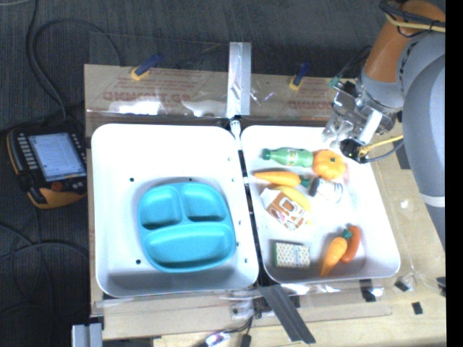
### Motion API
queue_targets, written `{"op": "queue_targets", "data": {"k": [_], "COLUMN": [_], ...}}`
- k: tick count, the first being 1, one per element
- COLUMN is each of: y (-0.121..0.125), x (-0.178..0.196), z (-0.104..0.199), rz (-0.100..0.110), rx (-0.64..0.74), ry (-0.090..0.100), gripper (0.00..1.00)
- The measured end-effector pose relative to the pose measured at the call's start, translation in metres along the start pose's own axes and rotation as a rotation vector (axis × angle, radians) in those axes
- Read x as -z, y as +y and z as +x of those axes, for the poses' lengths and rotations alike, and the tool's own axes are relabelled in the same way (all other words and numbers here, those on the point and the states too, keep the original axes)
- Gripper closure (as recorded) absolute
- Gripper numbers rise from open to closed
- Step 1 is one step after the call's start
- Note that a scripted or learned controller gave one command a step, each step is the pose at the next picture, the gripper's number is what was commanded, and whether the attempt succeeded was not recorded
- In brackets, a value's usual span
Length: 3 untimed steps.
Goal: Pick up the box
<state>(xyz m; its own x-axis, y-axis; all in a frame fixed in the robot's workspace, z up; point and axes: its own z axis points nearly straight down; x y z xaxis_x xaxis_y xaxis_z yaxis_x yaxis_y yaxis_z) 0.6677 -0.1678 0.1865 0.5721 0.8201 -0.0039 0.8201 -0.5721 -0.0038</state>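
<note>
camera view | gripper above right bin's far right corner, beside round orange fruit; fingers' state cannot tell | small white cardboard box with orange print, lettering unreadable, tilted mid right white bin | blue divided plastic tray in left bin

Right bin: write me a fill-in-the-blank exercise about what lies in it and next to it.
1. The blue tray lies in the ____ bin.
2. The green bottle lies beside a small orange ____ at the right bin's far end.
3. The small patterned box sits near the right bin's near edge, with two ____ to its right.
4. The gripper is over the right bin's far ____ corner.

Missing words: left; pumpkin; carrots; right
</note>
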Motion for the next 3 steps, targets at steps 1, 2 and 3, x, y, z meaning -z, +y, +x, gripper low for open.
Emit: {"op": "queue_targets", "data": {"k": [1,2,3], "y": [0.009,-0.014,-0.023], "x": [0.099,0.104,0.094], "z": [-0.012,-0.018,-0.066], "rz": [-0.004,-0.003,-0.002], "rx": [-0.039,-0.01,-0.026], "ry": [-0.001,-0.001,-0.001], "gripper": [1.0,1.0,1.0]}}
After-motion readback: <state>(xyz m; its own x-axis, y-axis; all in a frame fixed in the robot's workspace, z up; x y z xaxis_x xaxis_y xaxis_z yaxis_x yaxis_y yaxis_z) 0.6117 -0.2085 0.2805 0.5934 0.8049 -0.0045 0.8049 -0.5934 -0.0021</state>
